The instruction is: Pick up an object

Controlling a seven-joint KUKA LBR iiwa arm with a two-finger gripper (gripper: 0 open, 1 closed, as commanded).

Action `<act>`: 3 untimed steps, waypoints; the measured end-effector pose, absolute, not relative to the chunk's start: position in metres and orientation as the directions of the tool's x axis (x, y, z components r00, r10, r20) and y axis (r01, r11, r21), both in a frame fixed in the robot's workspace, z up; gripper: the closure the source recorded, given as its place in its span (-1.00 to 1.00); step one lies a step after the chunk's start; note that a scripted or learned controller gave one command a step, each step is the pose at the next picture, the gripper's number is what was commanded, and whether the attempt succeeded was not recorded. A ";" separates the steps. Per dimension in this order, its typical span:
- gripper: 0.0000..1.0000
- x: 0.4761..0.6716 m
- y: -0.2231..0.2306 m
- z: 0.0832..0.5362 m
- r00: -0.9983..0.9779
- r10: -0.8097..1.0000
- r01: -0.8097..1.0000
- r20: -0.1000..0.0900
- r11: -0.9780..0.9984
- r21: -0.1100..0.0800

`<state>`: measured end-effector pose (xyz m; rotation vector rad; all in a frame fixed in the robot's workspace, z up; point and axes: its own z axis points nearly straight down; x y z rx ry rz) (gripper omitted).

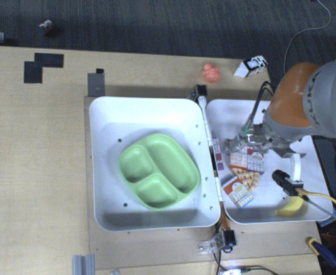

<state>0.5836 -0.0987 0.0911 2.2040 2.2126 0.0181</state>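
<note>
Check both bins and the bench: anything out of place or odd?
Two things sit outside the bins on the bench behind them: a small pink object and a black-and-white item. In the left bin, the green divided plate lies askew to the walls.

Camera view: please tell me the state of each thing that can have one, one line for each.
Green divided plate: right side up in the left bin.
Snack packets: lying flat, overlapping, in the right bin.
Banana: lying near the right bin's front edge.
Gripper: low over the snack packets.

Grey arm (pixel 331 99) — orange band (pixel 291 96), black cable (pixel 258 105).
</note>
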 end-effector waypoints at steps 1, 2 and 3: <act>1.00 0.587 -0.096 0.104 -0.006 1.000 1.000 0.000 0.006 0.028; 1.00 0.658 -0.095 0.211 -0.005 1.000 1.000 0.000 0.005 0.007; -1.00 0.657 -0.095 0.210 -0.005 1.000 1.000 0.000 0.005 0.004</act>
